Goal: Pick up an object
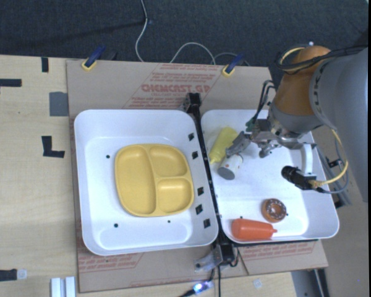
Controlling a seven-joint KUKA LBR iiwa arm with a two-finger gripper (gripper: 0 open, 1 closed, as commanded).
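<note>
Gripper sits low in right bin, fingers spread, nothing clamped, just beside yellow bottle. Donut and orange carrot lie near the front. Left bin has 1 yellow plate.

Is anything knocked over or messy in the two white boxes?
A little. In the right bin, the yellow bottle lies on its side instead of standing, close to the robot's hand. The donut and the carrot just lie loose. The yellow plate sits flat. Nothing looks spilled or broken.

Donut and carrot crowd the right bin's near end; its middle lies open.
</note>
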